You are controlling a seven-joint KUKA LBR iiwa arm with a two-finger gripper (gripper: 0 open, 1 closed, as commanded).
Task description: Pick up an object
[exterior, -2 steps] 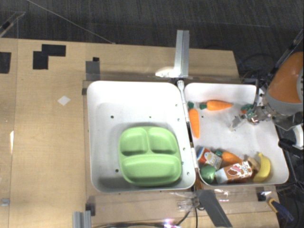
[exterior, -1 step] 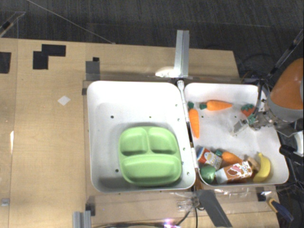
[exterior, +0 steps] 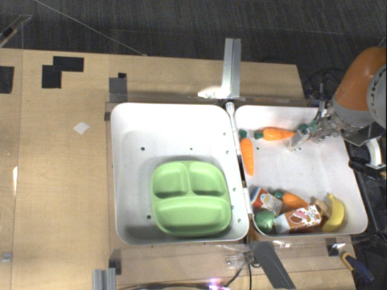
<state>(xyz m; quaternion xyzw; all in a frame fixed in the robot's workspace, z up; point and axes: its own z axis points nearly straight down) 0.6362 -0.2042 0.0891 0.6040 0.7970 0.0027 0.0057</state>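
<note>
2 white bins are seen side by side on the bench: the left bin holds a green divided tray, and the right bin holds 2 carrots. 1 carrot lies near the back wall, with the gripper lowered just beside its right end; whether it is open or closed cannot be told. The other carrot lies along the left wall. A banana and cartons are piled at the front

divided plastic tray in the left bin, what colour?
Light green; the divided plastic tray shows clearly in the camera view.
</note>
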